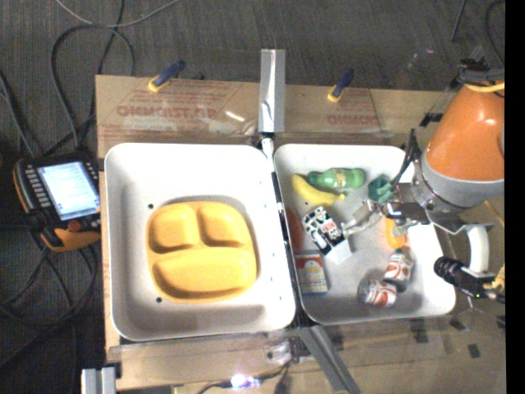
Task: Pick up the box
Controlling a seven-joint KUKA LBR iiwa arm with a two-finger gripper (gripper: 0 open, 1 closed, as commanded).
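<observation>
A small box [321,226] with a black-and-white pattern lies near the middle-left of the right bin [426,302]. Just below it, against the bin's left wall, lies a second small carton [310,273] with a red top and a blue label. My gripper [361,218] reaches in from the right under the orange-banded wrist [466,142]. Its tip sits low in the bin, right beside the patterned box's right edge. Whether it touches the box is unclear.
The right bin also holds a banana [314,191], a green bottle [338,178], a teal object [379,190], a small orange item [396,236] and two cans [398,268] [377,294]. A yellow divided tray [201,249] lies in the left bin [123,220]. A pendant [61,191] rests to the left of the bench.
</observation>
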